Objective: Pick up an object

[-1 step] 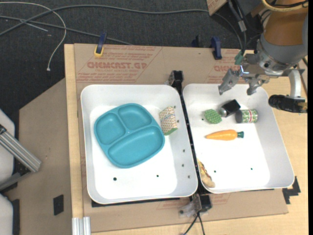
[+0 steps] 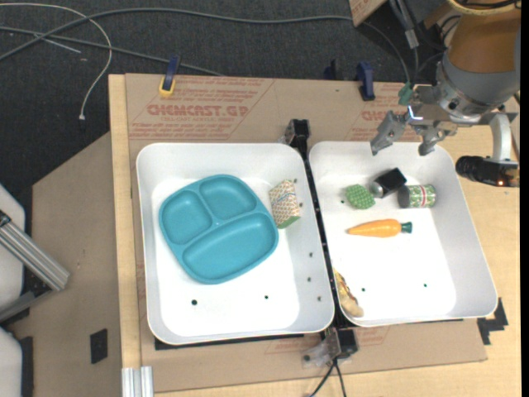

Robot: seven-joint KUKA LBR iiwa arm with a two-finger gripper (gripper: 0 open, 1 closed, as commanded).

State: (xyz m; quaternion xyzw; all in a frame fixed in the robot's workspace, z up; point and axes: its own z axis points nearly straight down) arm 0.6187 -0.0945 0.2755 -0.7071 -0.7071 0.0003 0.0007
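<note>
The cardboard [image 2: 207, 110] under my bins reads "CHEMCAST GP" in red. My claw [image 2: 407, 137] hangs released over the right bin's [image 2: 463, 246] far rim; inside lie a carrot [image 2: 378, 229], a small can [image 2: 420, 195] and a green ball [image 2: 359, 195], while the left bin [image 2: 161, 304] holds a blue divided plate [image 2: 219, 227]

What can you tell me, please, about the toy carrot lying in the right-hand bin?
The toy carrot is a smooth, plastic-looking orange cone with a small green stub at its thick end. It lies flat on the floor of the right bin, roughly level across the view, tip pointing toward the left bin and green end toward the arm's side. It sits near the bin's middle, just below a green knobbly object and a small can, touching neither. The gripper hangs above the bin's far edge, well clear of it.
</note>
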